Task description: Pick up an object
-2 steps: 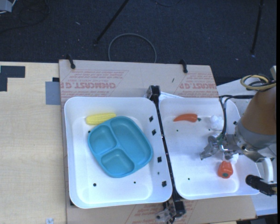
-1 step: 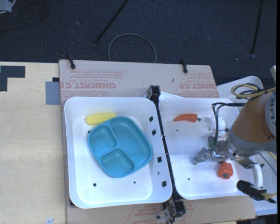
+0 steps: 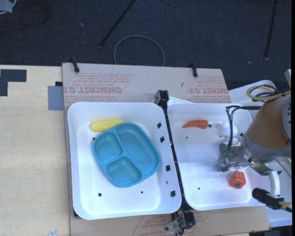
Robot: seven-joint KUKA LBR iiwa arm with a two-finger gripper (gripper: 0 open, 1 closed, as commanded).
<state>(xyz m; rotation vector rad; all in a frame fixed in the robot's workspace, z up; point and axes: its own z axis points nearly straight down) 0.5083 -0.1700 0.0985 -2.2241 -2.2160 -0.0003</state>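
In the right bin [image 3: 201, 195] an orange chili pepper [image 3: 195, 124] lies near the far wall. A small white object [image 3: 225, 128] sits to its right. An orange-red toy pepper with a green stem [image 3: 237, 179] rests near the bin's right front corner. My gripper [image 3: 227, 162] is down inside the right bin, just up and left of the orange-red pepper, with the arm above it. In the left bin [image 3: 83, 191] a blue divided plate [image 3: 125, 154] lies flat, and a yellow corn cob [image 3: 105, 125] lies beside its far left edge.
A black divider [image 3: 169, 156] with clips runs between the two bins. Cardboard [image 3: 137, 85] lies under both bins. Cables [image 3: 263, 91] coil at the right behind the arm. A wooden benchtop [image 3: 24, 156] extends to the left.
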